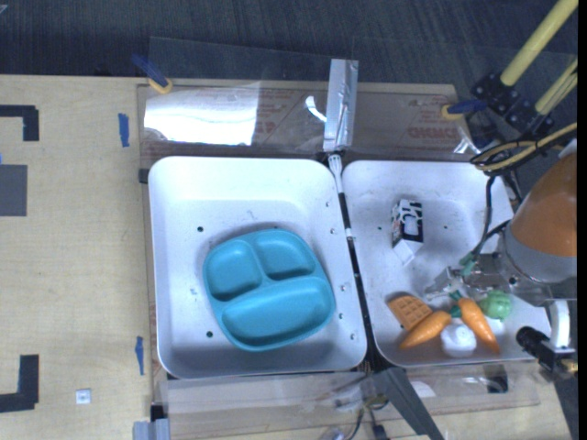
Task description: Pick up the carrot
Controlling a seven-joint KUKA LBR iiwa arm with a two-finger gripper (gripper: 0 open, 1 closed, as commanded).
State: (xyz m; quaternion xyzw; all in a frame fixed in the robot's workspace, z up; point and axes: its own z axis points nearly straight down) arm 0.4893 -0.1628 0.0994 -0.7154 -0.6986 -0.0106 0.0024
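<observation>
Toward the near end of the right bin point(431, 177), the carrot point(478, 323) lies on the bin floor, tilted, with its tip pointing to the bin's near right corner. A second orange piece point(426, 329), similar in colour and more rounded, lies just to the carrot's left and angles the opposite way; the two meet near their upper ends. A white object point(459, 339) sits between their lower ends, touching both. A green object point(496, 304) sits just right of the carrot's upper end. A tan waffle-patterned piece point(408, 308) lies left of the carrot, beyond the second orange piece and touching it. A small black-and-white carton point(408, 221) rests farther up the same bin, well apart from the carrot.

The gripper point(466, 278) is positioned just above the carrot's upper end. The arm point(548, 227), with its orange band, enters from the right over the bin's right wall. Whether the gripper is open or closed cannot be determined; cables and glare obscure it. No object is visible held in the gripper.

Left of the carrot's bin, the left bin point(183, 191) holds a blue divided plate point(268, 288) with three compartments, lying flat near the bin's centre. Both bins rest on the bench point(73, 246), which has a pale wood surface with black and blue tape marks. A clear plastic sheet point(238, 108) stands behind the bins.
</observation>
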